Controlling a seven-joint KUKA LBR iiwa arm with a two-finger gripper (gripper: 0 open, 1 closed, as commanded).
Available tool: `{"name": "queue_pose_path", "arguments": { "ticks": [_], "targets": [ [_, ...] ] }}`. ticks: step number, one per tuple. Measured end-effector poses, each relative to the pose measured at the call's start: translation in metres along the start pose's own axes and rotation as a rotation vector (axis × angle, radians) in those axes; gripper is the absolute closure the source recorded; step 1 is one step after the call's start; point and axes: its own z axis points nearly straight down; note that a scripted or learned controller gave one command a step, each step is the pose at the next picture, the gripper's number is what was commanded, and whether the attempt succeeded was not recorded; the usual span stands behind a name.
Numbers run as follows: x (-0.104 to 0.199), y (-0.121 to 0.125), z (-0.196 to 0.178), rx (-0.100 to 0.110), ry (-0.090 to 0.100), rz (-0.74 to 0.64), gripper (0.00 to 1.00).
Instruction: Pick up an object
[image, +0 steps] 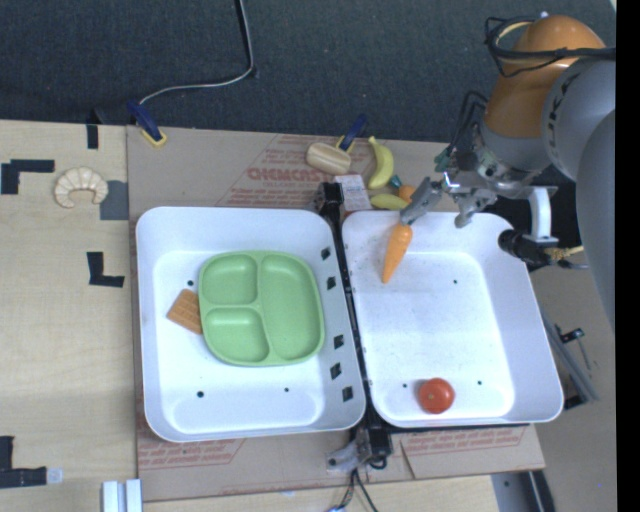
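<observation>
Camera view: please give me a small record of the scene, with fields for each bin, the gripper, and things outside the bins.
left bin: green divided plate, brown flat piece partly under it
right bin: carrot, tomato
gripper: over the right bin's far edge, jaws apart, holding nothing
behind bins: banana, bread roll
bench left: croissant

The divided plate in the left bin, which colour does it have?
Light green; the divided plate shows plainly in the camera view.

bench (60, 300) | two bins (240, 225) (side by side) | croissant (80, 186), bananas (381, 165)
</observation>
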Motion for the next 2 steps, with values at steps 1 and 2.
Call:
{"name": "queue_pose_path", "arguments": {
  "ticks": [1, 2],
  "targets": [
    [0.026, 0.0, 0.114, 0.004, 0.001, 0.001, 0.0],
    [0.026, 0.001, 0.103, 0.006, 0.001, 0.0, 1.0]
  ]
}}
